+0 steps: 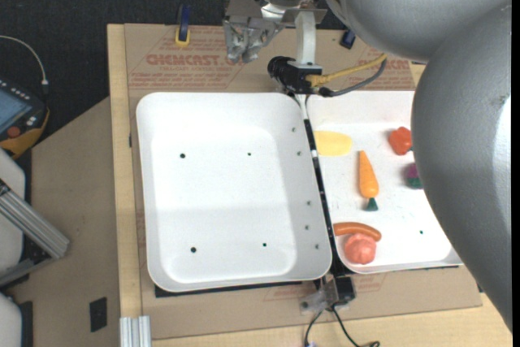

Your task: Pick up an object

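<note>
Grey arm reaches in from the right, its gripper hanging beyond the far rim of the left bin; I cannot tell how it is set, and nothing is visibly held. Every pickable item lies in the right bin, nearer the camera and to the right of the gripper. The toy carrot seems a fair target: orange, tapered, green-tipped, its long axis running far-to-near. A yellow piece lies closer.
</note>
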Robot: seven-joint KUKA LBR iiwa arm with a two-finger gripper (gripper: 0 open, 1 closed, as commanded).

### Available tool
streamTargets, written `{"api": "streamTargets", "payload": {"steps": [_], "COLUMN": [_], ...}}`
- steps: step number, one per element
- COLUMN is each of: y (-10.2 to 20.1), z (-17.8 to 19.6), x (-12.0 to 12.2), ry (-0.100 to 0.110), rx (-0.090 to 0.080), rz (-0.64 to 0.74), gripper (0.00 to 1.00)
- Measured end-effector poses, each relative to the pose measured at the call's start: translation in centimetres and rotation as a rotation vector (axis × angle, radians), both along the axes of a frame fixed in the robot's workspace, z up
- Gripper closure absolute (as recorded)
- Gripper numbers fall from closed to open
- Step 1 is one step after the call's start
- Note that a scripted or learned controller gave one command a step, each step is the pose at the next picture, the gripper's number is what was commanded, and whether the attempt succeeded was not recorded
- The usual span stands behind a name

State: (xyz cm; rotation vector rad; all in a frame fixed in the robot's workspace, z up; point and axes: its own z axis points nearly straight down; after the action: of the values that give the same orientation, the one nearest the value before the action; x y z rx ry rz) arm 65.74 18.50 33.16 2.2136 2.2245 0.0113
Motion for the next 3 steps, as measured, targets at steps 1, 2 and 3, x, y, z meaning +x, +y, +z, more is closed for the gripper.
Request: {"api": "streamTargets", "payload": {"steps": [1,2,3], "y": [3.5,4.0,3.9], "z": [3.2,0.2,4.4], "x": [1.0,-5.1,1.2], "ry": [0.003,0.015,-0.002], "rx": [-0.001,-0.004,-0.001], "rz": [-0.002,-0.003,-0.004], "gripper": [1.0,1.0,1.0]}}
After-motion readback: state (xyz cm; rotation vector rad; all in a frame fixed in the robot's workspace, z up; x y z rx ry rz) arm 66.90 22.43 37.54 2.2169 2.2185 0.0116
